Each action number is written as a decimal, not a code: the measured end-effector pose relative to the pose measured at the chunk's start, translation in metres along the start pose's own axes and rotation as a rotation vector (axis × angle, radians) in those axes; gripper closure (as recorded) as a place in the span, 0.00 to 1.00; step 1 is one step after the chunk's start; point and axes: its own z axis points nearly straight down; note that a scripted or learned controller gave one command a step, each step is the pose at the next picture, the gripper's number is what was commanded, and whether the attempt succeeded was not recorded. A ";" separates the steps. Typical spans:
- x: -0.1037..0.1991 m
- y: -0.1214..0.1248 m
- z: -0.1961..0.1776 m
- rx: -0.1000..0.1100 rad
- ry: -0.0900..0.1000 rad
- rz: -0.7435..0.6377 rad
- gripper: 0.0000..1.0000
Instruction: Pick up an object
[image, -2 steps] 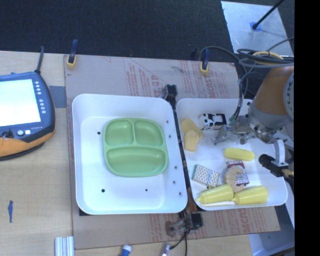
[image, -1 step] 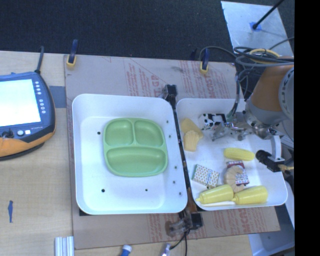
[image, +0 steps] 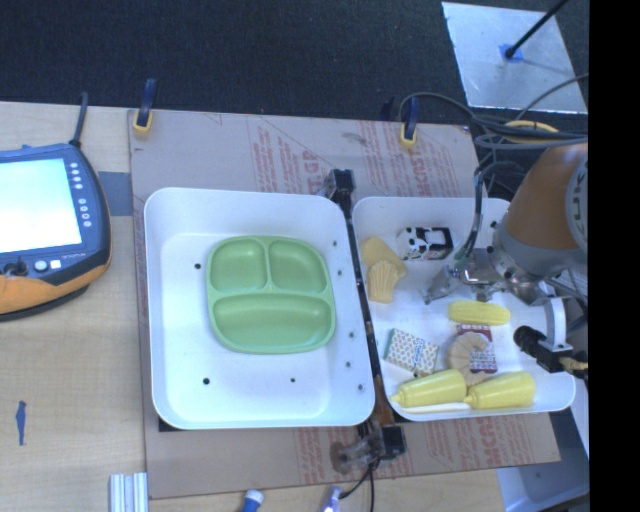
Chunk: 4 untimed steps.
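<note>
Nearest the camera, along the front wall of the right bin (image: 560, 405), two pale yellow corn cobs (image: 432, 388) (image: 502, 389) lay end to end. Just behind them sat a checkered packet (image: 411, 350) and a round tan piece (image: 469, 353). A small yellow cob (image: 479, 313) lay beyond those, close under the gripper (image: 462, 283), which hung low over the middle of the right bin. Whether it was released or clenched could not be told; nothing was seen between its tips. To the left, a pale yellow ridged piece (image: 383, 268) rested near the bin's left wall. Farther back stood a black-and-white toy cow (image: 427, 241). The left bin (image: 170, 300) held a green divided plate (image: 270, 294). A tablet controller (image: 45, 225) lay far left on the bench.
</note>
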 end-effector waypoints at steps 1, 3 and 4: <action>0.010 -0.029 0.000 0.000 0.000 0.001 0.00; 0.069 -0.050 0.000 0.001 0.002 -0.003 0.00; 0.024 0.038 -0.001 -0.002 0.001 0.002 0.00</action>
